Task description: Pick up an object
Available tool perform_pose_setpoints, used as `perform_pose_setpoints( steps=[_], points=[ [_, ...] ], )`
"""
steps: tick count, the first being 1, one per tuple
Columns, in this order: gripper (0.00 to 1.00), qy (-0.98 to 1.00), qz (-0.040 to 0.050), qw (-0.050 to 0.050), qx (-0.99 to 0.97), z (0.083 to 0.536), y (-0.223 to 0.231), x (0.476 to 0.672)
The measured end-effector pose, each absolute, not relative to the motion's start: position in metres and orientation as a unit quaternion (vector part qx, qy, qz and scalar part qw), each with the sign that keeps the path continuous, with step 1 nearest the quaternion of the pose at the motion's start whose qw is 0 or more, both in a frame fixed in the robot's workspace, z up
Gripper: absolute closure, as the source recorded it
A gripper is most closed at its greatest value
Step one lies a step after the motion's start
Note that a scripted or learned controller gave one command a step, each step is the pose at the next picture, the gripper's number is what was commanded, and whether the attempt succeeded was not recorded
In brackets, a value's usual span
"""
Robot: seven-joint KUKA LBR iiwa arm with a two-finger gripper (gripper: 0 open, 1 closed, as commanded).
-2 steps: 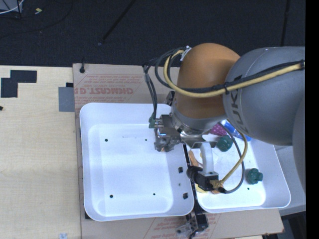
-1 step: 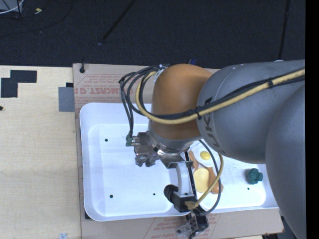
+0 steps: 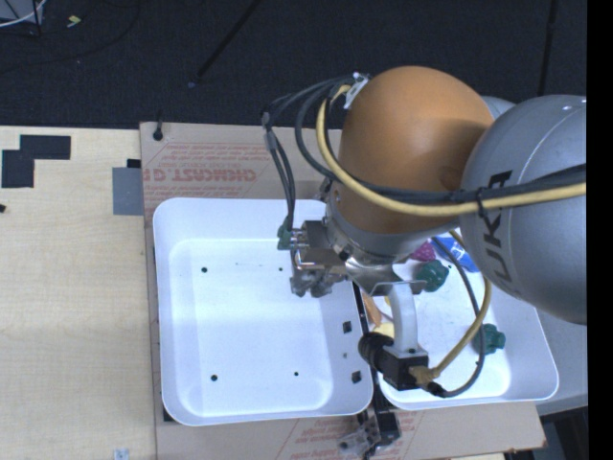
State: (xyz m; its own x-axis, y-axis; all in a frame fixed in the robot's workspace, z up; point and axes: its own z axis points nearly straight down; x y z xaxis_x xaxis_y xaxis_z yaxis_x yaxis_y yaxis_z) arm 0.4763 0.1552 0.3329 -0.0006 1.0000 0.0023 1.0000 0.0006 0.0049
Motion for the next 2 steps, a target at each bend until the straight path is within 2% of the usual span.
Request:
perform_pose_setpoints(
  steps=[1, 2],
  points=[
    [1.0, 0.709, 0.0001, -0.001, 0.705, 0.363, 0.198, 0.476],
    [1.0, 0.709, -0.0041, -0.002, 0.706, 0.312, 0.245, 0.494]
  ],
)
